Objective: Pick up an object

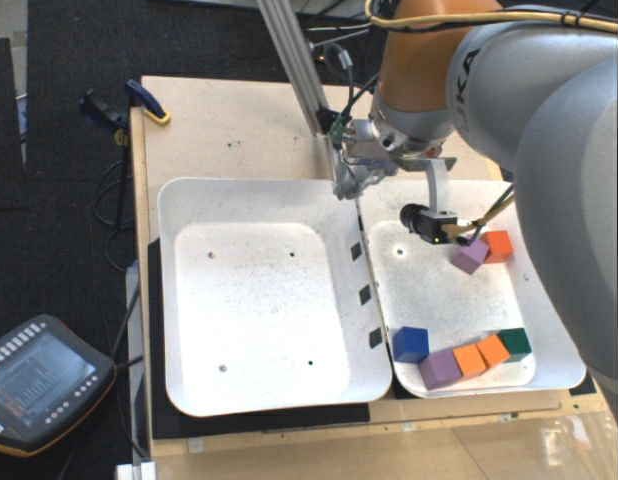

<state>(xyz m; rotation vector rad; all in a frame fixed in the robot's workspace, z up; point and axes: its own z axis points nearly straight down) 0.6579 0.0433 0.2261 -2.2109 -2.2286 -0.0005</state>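
Where the grey arm (529, 78) reaches in from the right, its gripper (347, 186) hangs over the upper edge between the two white bins; fingers too blurred & small to judge, so can't tell if apart or together, and nothing shows between them. Right bin (549, 368) holds the blocks: purple block (470, 256) touching orange block (498, 245) near the top; lower down, blue block (410, 344), then a row w/ purple (440, 368), orange (470, 357), green (513, 344). Left bin (179, 268) sits alongside. A black cylinder part (421, 220) hangs below the wrist.
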